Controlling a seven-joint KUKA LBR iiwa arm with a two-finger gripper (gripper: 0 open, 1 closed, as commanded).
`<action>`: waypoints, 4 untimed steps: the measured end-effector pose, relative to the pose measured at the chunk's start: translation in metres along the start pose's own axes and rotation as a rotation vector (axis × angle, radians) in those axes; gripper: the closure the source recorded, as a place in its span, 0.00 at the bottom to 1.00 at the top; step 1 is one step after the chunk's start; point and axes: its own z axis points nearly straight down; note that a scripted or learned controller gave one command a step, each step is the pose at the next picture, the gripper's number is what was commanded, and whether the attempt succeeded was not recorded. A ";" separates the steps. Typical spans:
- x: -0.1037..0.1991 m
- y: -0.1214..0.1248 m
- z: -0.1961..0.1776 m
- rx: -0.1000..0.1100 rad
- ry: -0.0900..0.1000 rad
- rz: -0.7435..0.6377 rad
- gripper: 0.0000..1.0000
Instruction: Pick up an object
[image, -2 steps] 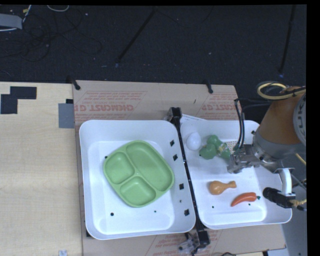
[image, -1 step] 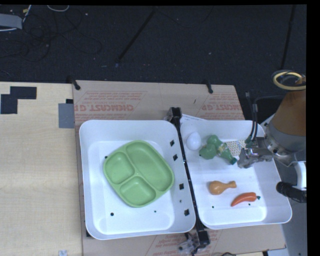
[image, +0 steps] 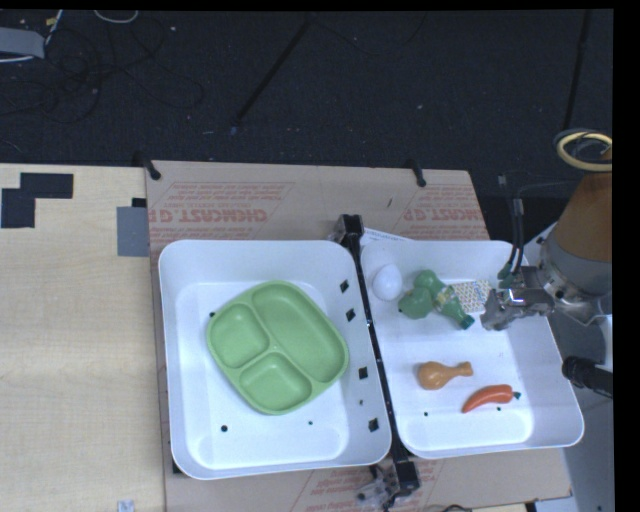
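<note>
The right bin (image: 545, 415) holds a white egg (image: 387, 281), a green toy vegetable (image: 432, 297), a small speckled piece (image: 471, 295), an orange drumstick-shaped toy (image: 442, 374) and a red-orange chili (image: 487, 398). My gripper (image: 499, 311) hangs over the bin's right side, just right of the green toy and the speckled piece and above the chili. I see nothing held in it.
A green divided plate (image: 275, 345) lies in the left bin (image: 190, 270). Both bins rest on a cardboard sheet (image: 260, 200) over the pale wooden bench (image: 70, 350). A black divider with clips (image: 365, 340) runs between the bins. The grey and orange arm (image: 585, 235) stands at the right.
</note>
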 end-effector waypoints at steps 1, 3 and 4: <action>0.054 0.009 -0.012 0.001 0.003 -0.009 1.00; 0.156 0.026 -0.021 0.003 0.002 -0.008 1.00; 0.202 0.042 -0.025 0.002 0.002 -0.008 1.00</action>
